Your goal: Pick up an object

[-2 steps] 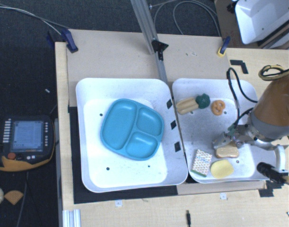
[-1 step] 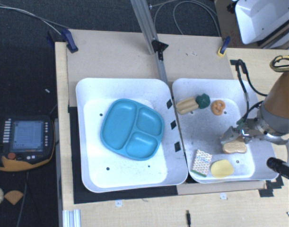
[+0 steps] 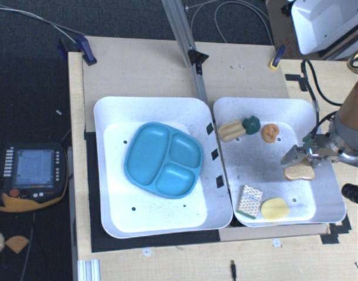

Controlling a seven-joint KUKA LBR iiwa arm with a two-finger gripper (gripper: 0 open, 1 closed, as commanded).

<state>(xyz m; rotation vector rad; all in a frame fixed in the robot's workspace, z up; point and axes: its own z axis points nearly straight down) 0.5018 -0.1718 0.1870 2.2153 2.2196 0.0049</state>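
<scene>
The right bin (image 3: 266, 107) holds several small items. A tan roll (image 3: 231, 130) lies by a dark green lump (image 3: 251, 123) and an orange piece (image 3: 270, 133) near the far side. A patterned packet (image 3: 249, 201) and a yellow oval (image 3: 274, 208) lie near the front. A flat tan piece (image 3: 299, 172) rests on the bin floor at the right. My gripper (image 3: 302, 158) is low in the bin, directly over the far edge of that tan piece and close to or touching it. Whether the piece is gripped is hidden.
A blue divided plate (image 3: 164, 158) fills the middle of the left bin (image 3: 108, 113). A metal pole (image 3: 181, 22) slants in from the top to the gap between the bins. A handheld pendant (image 3: 31, 174) lies off the bench at the left.
</scene>
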